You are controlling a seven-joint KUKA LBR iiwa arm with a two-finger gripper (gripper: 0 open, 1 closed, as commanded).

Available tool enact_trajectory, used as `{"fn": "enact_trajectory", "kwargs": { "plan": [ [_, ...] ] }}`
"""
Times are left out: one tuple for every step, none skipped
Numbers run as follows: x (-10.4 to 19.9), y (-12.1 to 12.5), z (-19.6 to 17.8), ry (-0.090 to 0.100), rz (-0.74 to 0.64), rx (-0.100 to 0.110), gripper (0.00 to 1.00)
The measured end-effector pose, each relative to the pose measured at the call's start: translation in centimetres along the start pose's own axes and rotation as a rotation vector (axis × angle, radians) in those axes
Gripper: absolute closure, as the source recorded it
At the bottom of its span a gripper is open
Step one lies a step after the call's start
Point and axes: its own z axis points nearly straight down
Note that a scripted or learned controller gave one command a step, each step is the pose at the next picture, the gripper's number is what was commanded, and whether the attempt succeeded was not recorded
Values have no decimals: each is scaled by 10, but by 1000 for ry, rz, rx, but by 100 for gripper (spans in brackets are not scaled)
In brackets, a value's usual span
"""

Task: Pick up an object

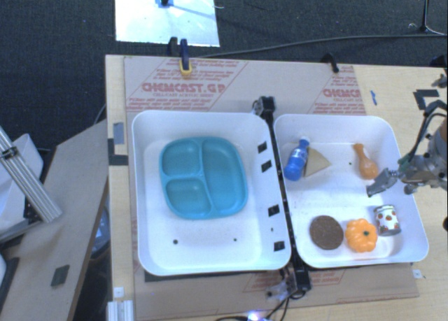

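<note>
1. Far left of the gripper: left bin [150, 243] carrying a blue divided plate [203, 176]. Well apart from the gripper; plays no part in the nearest pick.
2. Right bin [336, 122], left part: blue bottle [297, 160] lying tilted, touching a tan wedge [318, 162]. Below these, a brown disc [326, 232] just beside an orange pumpkin [361, 235].
3. Upper middle of right bin: orange gourd-shaped piece [365, 162], long axis running up-left to down-right, just up-left of the gripper.
4. Gripper [381, 185] over the right side of the right bin, arm coming in from the right. Fingers appear parted; nothing between them.
5. Judged target: small spotted can [386, 219], directly below the gripper and near it, apparently upright. Pumpkin just left of the can may crowd one finger.
</note>
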Motion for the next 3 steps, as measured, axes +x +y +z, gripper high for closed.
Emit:
{"fn": "enact_trajectory", "kwargs": {
  "plan": [
    [1,3,-6,-3,-4,-12,0],
    [10,1,51,-1,-2,-8,0],
    [16,10,99,-1,-4,-9,0]
  ]
}}
